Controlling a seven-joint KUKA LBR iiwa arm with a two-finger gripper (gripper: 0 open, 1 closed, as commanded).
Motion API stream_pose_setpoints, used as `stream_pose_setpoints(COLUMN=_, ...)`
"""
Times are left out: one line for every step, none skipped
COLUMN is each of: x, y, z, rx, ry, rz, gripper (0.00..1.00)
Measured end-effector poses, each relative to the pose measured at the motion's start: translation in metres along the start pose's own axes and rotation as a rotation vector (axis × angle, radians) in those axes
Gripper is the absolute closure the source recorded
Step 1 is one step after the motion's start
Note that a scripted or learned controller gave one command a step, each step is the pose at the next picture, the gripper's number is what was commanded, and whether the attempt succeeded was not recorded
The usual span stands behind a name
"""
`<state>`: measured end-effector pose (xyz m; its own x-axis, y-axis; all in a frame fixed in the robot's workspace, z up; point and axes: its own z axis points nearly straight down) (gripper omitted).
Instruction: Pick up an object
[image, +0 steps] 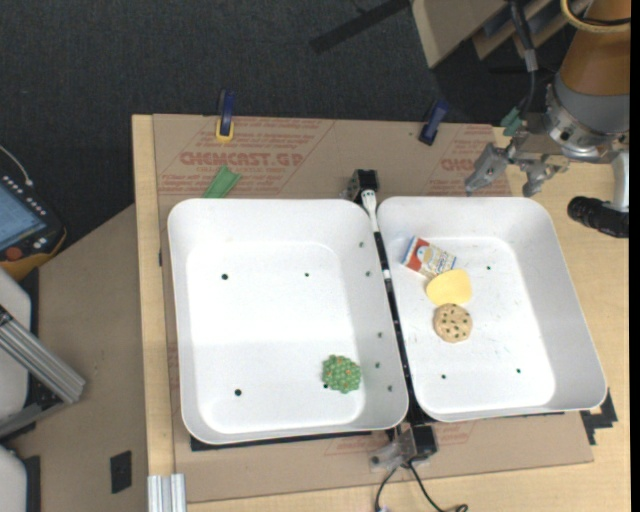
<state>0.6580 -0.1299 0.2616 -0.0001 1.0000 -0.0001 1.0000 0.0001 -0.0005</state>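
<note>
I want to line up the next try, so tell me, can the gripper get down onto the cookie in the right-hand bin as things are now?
Probably yes. The cookie lies flat with open bin floor on most sides; only the yellow piece sits close behind it. The gripper, open, hangs above the bin's far rim.

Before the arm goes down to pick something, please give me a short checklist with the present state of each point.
1. Gripper carries nothing: ok, fingers spread, nothing between them.
2. Gripper is above a target: not ok, it hangs beyond the right bin's far rim.
3. Objects within the right bin: ok, carton, yellow piece and cookie.
4. Objects separated: not ok, carton and yellow piece touch.
5. Green ball sits alone in the left bin: ok.
</note>
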Motion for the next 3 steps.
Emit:
stream_pose_setpoints(x=0.000, y=0.001, z=-0.011, rx=-0.004, ry=-0.001, rz=-0.001, gripper=1.00)
stream_pose_setpoints(x=0.004, y=-0.061, z=-0.072, rx=-0.001, ry=0.001, rz=0.002, gripper=1.00)
stream_pose_setpoints(x=0.016, y=-0.145, z=-0.173, rx=-0.013, ry=-0.001, rz=-0.001, gripper=1.00)
